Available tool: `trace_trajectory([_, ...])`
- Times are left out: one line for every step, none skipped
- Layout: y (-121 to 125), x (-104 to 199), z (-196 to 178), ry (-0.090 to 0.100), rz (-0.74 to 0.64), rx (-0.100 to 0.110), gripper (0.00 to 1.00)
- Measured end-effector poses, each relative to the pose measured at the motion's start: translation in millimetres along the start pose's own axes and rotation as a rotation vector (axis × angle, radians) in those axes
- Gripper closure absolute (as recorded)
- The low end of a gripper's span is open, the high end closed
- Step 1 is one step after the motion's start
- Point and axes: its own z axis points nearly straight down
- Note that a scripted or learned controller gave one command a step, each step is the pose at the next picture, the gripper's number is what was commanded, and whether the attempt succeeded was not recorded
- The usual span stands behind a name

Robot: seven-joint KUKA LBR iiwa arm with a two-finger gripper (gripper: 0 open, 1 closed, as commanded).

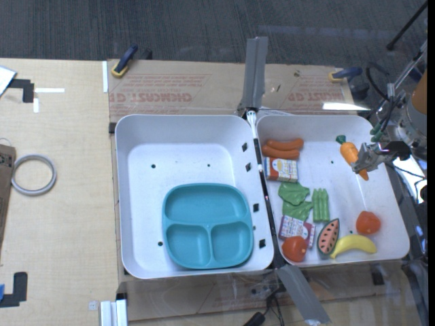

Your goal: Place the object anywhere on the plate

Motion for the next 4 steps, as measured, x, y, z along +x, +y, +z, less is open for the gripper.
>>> trace_trajectory([0.0, -0.1, -0.1, 0.0, 0.001, 0.0, 0.0])
trace_trajectory([0.6, -0.3, -8.4, -0.002, -0.002, 0.001, 1.0])
trace_trajectory([15.4, 44.6, -39.3, 0.0, -0.044, -0.002, 1.0])
trace_trajectory([-2.4, 117.7, 58.6, 0.001, 0.178, 0.002, 1.0])
